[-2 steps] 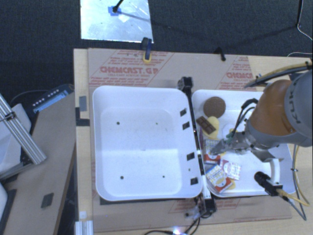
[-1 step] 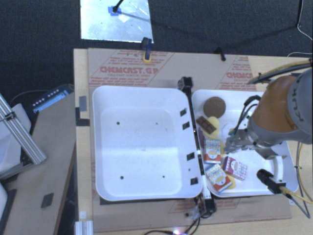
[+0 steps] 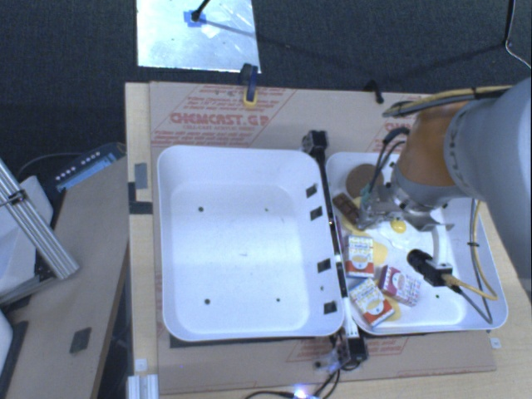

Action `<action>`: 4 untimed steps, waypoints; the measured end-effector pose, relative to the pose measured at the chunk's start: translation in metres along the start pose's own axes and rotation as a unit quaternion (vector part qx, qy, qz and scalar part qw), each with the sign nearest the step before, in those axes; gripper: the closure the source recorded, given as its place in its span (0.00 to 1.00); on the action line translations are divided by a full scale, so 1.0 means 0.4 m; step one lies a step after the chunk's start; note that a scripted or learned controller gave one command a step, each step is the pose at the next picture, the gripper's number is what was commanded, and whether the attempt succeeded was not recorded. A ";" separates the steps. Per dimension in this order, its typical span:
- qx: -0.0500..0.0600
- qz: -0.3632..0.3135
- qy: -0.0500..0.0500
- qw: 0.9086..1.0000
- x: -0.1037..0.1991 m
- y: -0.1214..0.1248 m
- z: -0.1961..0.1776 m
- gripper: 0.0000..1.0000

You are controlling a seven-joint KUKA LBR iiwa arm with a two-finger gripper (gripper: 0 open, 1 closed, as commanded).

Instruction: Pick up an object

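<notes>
Gripper (image 3: 371, 213) low in the right bin (image 3: 478, 315), at its near-left part. The wrist housing hides the tip from me, so I cannot tell whether it is wide, narrow or holding anything. Nothing to show a catch.

Likeliest target, my judgement: the brown bar (image 3: 344, 208), just left of the gripper and seemingly touching it, lying aslant hard against the bin wall.

To do this well:
- The bar looks too close to the wall for a straight-down pinch. I would close across its narrow side, not along it.
- Go down slowly; the bin floor is right under it.
- Lift straight up and check for the bar below the wrist before calling it picked.

Around the gripper:
- brown disc (image 3: 357, 178) just behind it, near the bar's far end; could get nudged.
- yellow piece (image 3: 398, 224) just to its right, under the wrist; part hidden.
- orange-and-white carton (image 3: 360, 257) near, in front; a second carton (image 3: 371, 301) further front by the bin's corner.
- red-and-white packet (image 3: 401, 286) front-right, apart from the gripper.
- left bin (image 3: 241, 248) well to its left, beyond the wall with the black clips (image 3: 316, 214).

In the way: wall and clips on the bar's left side; clutter in front limits sweeping.
</notes>
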State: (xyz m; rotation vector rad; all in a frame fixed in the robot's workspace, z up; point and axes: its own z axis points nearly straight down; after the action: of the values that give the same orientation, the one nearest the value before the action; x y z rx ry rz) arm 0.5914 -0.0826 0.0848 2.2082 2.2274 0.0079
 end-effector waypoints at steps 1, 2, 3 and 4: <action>-0.006 -0.004 0.003 1.000 0.295 0.175 -0.268 1.00; 0.004 0.005 -0.001 1.000 0.200 0.043 -0.248 1.00; -0.006 0.000 0.002 1.000 0.299 -0.050 -0.655 1.00; 0.005 -0.005 0.003 1.000 0.640 -0.172 -0.564 1.00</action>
State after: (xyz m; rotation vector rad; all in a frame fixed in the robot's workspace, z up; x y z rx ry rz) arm 0.5188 0.1729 0.3099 2.2041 2.2465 0.0042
